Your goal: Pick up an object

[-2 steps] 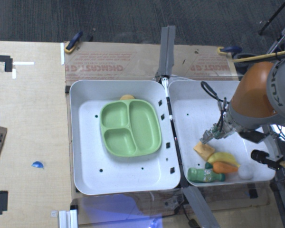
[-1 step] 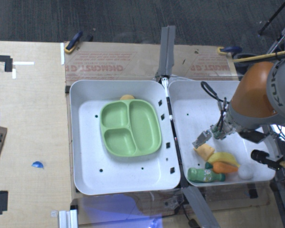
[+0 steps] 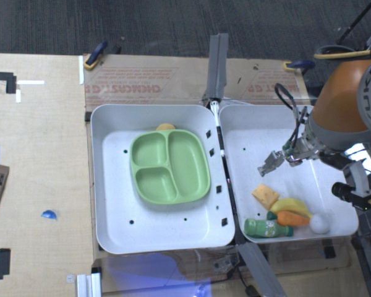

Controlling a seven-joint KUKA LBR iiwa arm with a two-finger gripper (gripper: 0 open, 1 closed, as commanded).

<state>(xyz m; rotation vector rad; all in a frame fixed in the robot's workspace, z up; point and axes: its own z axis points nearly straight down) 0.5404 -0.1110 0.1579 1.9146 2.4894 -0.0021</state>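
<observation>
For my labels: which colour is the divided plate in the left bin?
Light green plate, seen in the camera view.

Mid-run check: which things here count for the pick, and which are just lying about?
For the pick:
two-finger gripper over the right white bin
yellow cheese-like wedge
yellow banana
orange carrot
green bottle
white ball

Lying about:
green three-compartment plate in the left white bin
small blue piece on the bench
</observation>
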